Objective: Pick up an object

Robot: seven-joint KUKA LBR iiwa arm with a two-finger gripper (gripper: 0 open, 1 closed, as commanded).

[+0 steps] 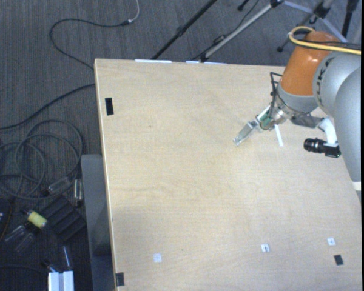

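My gripper (250, 132) hangs over the right part of a bare, light wooden bench top (188, 180), pointing down and to the left from the wrist. Behind it sit the orange band (303, 65) and the grey arm (346, 108), reaching in from the right edge. The gripper is small and slanted in this view, and nothing can be made out in it. The wood directly beneath and around it is plain.
Small markers dot the bench: black tape (109, 106) at the far left, white tags (265, 248) and a black one (338, 259) near the front. Cables (30, 162) and gear lie on the carpet to the left. Tripod legs (255, 17) cross behind the bench.
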